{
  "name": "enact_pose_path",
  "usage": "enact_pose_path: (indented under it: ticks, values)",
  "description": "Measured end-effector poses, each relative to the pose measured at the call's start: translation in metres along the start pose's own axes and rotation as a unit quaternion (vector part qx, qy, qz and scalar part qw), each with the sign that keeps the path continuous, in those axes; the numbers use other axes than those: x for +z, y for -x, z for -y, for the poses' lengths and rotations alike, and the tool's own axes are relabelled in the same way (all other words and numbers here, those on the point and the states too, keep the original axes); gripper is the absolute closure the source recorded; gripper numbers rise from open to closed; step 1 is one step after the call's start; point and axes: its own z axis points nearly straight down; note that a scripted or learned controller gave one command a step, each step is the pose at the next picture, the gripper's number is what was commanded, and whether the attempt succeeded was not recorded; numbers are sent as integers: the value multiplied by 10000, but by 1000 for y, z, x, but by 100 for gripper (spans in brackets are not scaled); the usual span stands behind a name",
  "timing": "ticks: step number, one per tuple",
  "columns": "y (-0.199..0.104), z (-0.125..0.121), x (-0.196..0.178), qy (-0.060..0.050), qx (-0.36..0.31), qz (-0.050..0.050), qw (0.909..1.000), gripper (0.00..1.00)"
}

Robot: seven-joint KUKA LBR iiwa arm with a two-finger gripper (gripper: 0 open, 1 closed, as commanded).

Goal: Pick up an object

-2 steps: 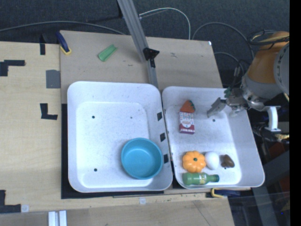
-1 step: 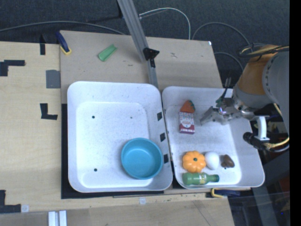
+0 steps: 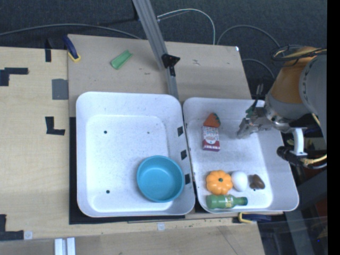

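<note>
**Pincer over right bin, grip unreadable**

Pincer [image 3: 247,127] hanging above the right bin [image 3: 276,163], near its right rim and toward the far half. Whether clenched or released: cannot tell, tips too small and blurred. Nothing seen between them.

Carton [image 3: 211,139] lying just left of the pincer, apart from it, long axis running from far rim to near rim, label up. Strawberry [image 3: 212,120] touching the carton's far end, green cap pointing away from the carton. Along the near rim: bottle [image 3: 226,201] on its side, long axis parallel to that rim, cap toward the right corner. Pumpkin [image 3: 219,181] just behind the bottle, egg [image 3: 240,181] beside it, brown lump [image 3: 257,182] further right, shape hard to make out.

Left bin [image 3: 90,142] holding a blue bowl [image 3: 160,178] upright in its near right corner. Green block [image 3: 121,59] on the bench beyond the bins. Grey pole [image 3: 151,25] slanting across the far edge, ending between the bins. Arm cut off at the right.
</note>
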Motion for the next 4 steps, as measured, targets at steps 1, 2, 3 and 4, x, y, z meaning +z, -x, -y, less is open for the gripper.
enact_pose_path:
  ticks: [1,2,3,4]
  values:
    - [-2,-2,-64,40,11,6,10000,100]
    - [4,4,-111,32,16,5,10000,100]
    - [3,3,-127,18,11,-3,10000,100]
    - [-58,7,-126,9,-14,-14,10000,100]
